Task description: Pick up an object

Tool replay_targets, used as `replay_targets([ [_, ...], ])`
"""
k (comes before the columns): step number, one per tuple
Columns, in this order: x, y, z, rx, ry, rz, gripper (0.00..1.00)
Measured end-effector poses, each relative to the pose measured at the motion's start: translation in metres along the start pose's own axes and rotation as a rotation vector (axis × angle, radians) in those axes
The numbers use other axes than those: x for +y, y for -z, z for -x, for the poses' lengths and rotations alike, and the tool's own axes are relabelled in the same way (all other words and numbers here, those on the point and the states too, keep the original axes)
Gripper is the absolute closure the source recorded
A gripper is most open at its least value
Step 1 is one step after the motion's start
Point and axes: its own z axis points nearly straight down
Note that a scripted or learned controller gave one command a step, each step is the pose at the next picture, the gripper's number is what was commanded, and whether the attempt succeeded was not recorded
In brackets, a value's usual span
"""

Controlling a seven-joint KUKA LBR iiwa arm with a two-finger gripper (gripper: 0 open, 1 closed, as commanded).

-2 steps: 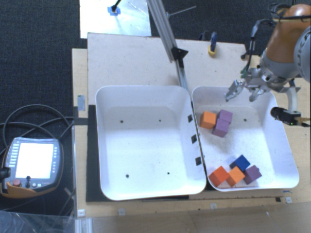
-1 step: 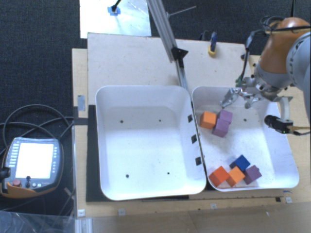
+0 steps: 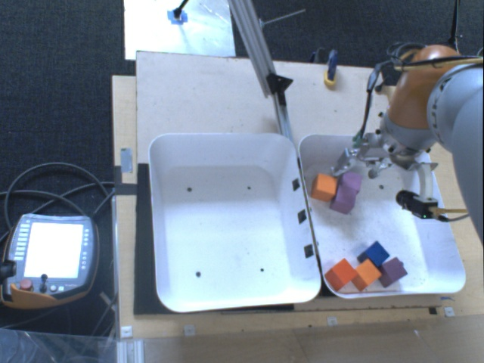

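Observation:
My gripper (image 3: 357, 169) hangs over the back left of the right bin (image 3: 446, 267), on the grey arm with the orange band. It is open, and its fingers straddle the top end of a purple block (image 3: 347, 193) that lies just below it. I cannot tell whether they touch the block. An orange cube (image 3: 325, 187) sits against the purple block's left side, near the bin's left wall.
At the front of the right bin lie two orange cubes (image 3: 342, 273) (image 3: 367, 275), a blue cube (image 3: 374, 252) and a small purple cube (image 3: 392, 271), packed together. The left bin (image 3: 162, 203) adjoins on the left. A slanted metal pole (image 3: 257, 44) crosses the back.

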Motion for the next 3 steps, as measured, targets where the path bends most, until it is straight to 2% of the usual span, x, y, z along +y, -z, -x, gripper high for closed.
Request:
replay_targets([
  [1,0.002,0.014,0.001,-0.001,0.002,0.007,1.0],
  [2,0.009,0.061,-0.003,-0.002,0.001,0.01,1.0],
  [3,0.018,0.124,-0.002,-0.003,0.001,0.013,1.0],
])
